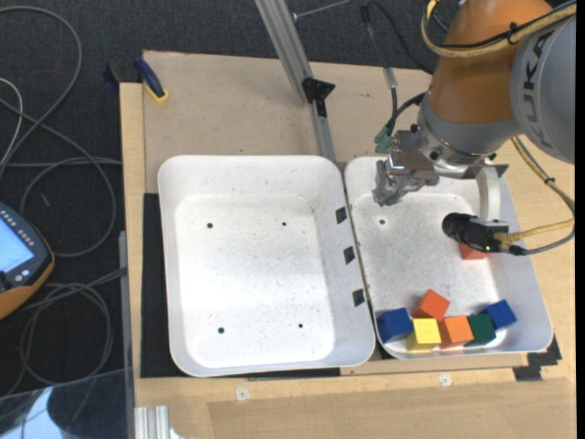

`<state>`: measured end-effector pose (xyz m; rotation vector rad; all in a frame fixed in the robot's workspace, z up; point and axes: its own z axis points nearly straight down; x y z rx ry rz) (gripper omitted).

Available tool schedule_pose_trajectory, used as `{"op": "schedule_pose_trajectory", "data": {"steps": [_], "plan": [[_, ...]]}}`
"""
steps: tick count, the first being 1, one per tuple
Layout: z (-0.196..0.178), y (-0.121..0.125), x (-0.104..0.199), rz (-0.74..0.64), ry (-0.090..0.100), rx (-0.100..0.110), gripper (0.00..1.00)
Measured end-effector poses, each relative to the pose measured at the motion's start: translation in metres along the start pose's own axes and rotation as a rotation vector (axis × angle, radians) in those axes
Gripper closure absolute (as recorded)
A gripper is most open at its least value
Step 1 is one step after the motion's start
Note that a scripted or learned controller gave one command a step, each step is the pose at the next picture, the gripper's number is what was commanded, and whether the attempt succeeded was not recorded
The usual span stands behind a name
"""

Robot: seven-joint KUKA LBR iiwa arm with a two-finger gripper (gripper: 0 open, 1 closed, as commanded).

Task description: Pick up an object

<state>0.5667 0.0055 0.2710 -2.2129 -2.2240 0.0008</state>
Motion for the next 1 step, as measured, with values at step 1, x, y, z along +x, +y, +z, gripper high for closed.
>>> {"op": "schedule_pose_trajectory", "data": {"steps": [1], "plan": [[0.0041, -0.0174, 0.0596, -0.002, 0.0, 0.0, 1.0]]}}
